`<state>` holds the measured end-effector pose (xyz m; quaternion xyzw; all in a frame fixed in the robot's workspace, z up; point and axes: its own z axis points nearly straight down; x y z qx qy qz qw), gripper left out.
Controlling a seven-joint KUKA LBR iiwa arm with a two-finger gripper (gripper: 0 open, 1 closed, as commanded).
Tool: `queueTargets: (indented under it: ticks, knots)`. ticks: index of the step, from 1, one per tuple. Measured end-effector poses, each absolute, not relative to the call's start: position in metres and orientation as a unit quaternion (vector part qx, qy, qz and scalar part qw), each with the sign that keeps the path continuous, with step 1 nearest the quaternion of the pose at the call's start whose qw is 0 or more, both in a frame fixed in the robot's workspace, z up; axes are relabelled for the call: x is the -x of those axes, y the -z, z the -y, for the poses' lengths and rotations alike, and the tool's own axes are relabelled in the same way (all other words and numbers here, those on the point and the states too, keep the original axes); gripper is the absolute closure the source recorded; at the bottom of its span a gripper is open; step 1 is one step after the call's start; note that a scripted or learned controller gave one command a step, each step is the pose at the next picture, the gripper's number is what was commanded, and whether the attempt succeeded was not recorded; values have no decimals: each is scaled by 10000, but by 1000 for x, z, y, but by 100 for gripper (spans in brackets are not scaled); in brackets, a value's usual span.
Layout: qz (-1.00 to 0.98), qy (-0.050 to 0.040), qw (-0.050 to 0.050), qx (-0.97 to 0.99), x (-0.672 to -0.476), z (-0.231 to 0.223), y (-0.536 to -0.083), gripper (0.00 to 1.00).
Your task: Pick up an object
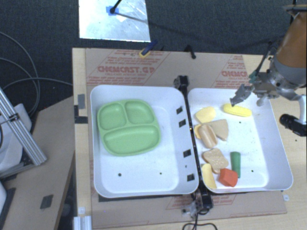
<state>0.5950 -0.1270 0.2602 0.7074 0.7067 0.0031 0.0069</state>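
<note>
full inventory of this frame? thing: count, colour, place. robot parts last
white bins: 2, white, side by side on the bench
divided plate: 1, green, left bin
yellow piece: 1, yellow, right bin, far side, by the gripper
pale yellow piece: 1, right bin, far left part
tan bread-like pieces: 3, tan, right bin, left-centre
green stick: 1, green, right bin, near side
orange-red block: 1, right bin, near edge
yellow slice: 1, right bin, near-left corner
cardboard sheet: 1, brown, under the bins
shiny square: 1, silver, on the floor beyond the bench
gripper: 1, grey, over the right bin's far side
arm: 1, grey with orange band, from the right
</note>
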Motion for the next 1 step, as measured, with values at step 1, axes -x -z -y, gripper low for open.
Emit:
queueTargets:
  ticks: [1]
  knots:
    - [-7069,38,-62,-7073,-539,122,-112,0]
